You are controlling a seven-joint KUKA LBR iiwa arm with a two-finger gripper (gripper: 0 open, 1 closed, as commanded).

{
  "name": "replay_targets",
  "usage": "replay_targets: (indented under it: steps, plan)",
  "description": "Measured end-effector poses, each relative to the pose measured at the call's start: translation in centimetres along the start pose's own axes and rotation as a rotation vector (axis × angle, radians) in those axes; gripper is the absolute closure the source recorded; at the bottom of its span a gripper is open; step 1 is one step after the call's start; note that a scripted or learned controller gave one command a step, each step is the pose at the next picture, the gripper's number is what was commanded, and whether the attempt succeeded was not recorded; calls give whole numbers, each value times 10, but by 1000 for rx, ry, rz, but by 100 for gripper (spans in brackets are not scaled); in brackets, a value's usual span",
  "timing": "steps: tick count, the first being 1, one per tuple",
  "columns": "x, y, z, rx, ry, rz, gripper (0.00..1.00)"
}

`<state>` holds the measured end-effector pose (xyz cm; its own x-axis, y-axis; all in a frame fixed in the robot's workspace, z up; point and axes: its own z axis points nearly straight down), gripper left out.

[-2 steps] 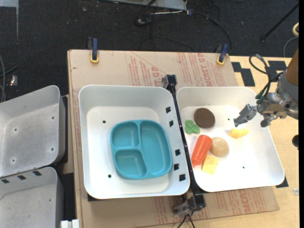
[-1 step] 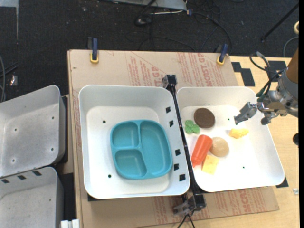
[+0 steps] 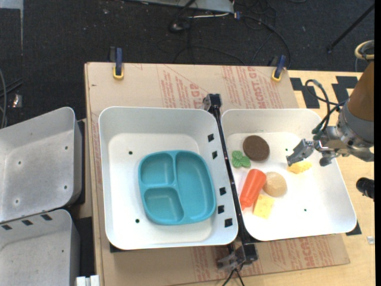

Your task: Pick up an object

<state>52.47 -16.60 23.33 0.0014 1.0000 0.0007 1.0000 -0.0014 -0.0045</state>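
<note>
End effector (image 3: 299,152): two dark fingers at the wrist of the grey arm (image 3: 357,118), which enters from the view's right, poised over the right bin (image 3: 333,216). Whether the fingers are spread or closed cannot be told.

Yellow piece (image 3: 300,167): small, pale yellow, corn-like, lying just below the end effector on the bin floor; its long axis runs roughly left to right with a slight tilt. Contact with the fingers cannot be told.

Brown disc (image 3: 256,148): round, dark, flat, to the left of the end effector and apart from it.

Green piece (image 3: 240,159): small, leafy, further left, touching the brown disc's lower left edge.

Tan round item (image 3: 275,185): below and left of the end effector, near the yellow piece but apart from it.

Orange carrot (image 3: 252,187): tapered, touching the tan item's left side; long axis slanted, from upper right to lower left.

Yellow block (image 3: 263,207): squarish, below the carrot's lower end and the tan item.

Left bin (image 3: 119,130): well to the left of the end effector, beyond the dark divider (image 3: 226,171) between the bins; it holds a teal three-compartment tray (image 3: 177,186).

Surface (image 3: 172,85): brown board with red printed lettering, mirrored and not legible; two yellow clamps (image 3: 118,71) at its far edge.

Grey panels (image 3: 36,154): far left, off the surface.
</note>
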Motion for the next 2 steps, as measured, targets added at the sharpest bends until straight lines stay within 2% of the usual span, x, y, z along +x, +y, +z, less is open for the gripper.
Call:
replay_targets:
  steps: [2]
  plan:
    - [2,-14,93,0,0,0,0]
